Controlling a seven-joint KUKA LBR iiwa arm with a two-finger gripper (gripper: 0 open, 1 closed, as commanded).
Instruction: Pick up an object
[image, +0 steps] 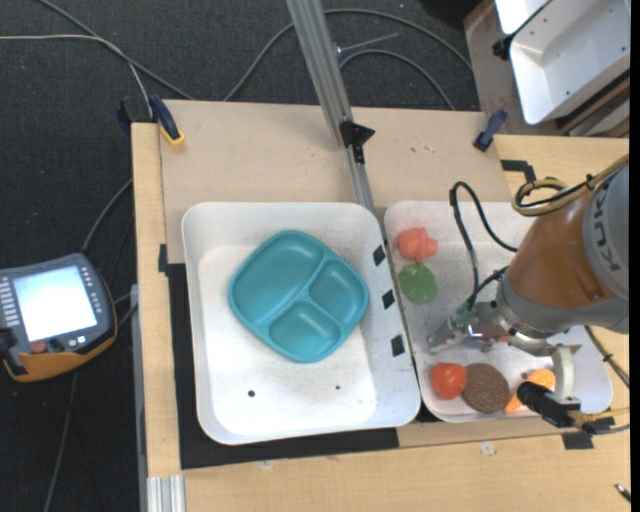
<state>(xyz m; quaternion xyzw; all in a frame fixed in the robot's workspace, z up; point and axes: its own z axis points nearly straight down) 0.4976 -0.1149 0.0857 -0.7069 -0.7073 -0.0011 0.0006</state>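
The gripper (452, 335) hovers in the right bin (440, 215), fingers apparently spread and holding nothing; likely the approach step; next, descending onto the red ball (448, 380) below.

A pale wooden bench (270, 150) stood on dark carpet (60, 150), with grey cables (95, 45) trailing across the floor behind it and blue clamps (166, 122) gripping its far corners. A metal post (330, 90) rose at a slant from the bench's back edge, while white equipment (570, 50) sat at the upper right. To the left, on the carpet, lay a control pendant (52, 312) with a lit screen and an orange rim, and the whole scene was evenly lit from above.
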